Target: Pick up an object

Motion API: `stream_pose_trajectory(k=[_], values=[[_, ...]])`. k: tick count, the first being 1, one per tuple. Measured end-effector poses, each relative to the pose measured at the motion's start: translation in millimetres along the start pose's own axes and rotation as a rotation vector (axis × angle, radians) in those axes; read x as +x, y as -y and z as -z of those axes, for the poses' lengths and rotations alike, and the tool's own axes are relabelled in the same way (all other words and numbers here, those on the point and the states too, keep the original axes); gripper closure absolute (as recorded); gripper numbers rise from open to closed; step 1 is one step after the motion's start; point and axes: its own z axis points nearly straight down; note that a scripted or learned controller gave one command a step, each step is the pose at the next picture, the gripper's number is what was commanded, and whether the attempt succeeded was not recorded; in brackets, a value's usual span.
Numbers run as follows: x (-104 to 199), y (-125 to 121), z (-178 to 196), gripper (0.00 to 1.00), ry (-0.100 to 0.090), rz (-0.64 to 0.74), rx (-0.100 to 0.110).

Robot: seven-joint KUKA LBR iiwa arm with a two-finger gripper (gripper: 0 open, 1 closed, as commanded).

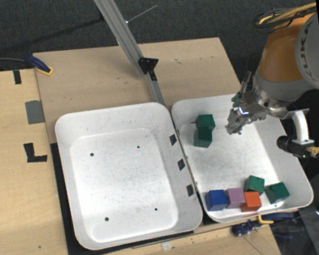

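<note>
Nearest the camera, along the front wall of the right-hand shallow white plastic bin (pixel 281 154), a cluster of small blocks: a blue cube (pixel 217 199) at the left end, a pale purple cube (pixel 236 195) touching it, an orange cube (pixel 252 200) just beside that, a dark green cube (pixel 254 184) tilted behind the orange one, and a second green cube (pixel 277 191) at the right end, slightly apart. Farther back in the same bin, near its left wall, two dark green blocks (pixel 203 130) sit together, the rear one partly stacked on or leaning against the front one; matte faces, squared edges, well apart from the front cluster. To their right, at about the same depth, the two-finger gripper (pixel 235 126) hangs over bare bin floor, near the green pair but not touching it; nothing shows between its fingers, and whether they are spread or closed cannot be told at this size. Behind it, the grey arm with orange band (pixel 285 56) enters from the right. The left-hand shallow white plastic bin (pixel 70 166) lies alongside, walls touching. Farthest back, a slanted grey metal bar (pixel 122 29) crosses the light wooden bench (pixel 93 74).
</note>
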Motion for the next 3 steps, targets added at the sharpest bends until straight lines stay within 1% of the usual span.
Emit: stream_pose_trajectory(k=[1,2,3], values=[[55,11,-4,1.0,-0.003,0.005,0.0],[117,12,-4,1.0,-0.003,0.007,0.0],[171,27,2,1.0,-0.004,0.007,0.0]])
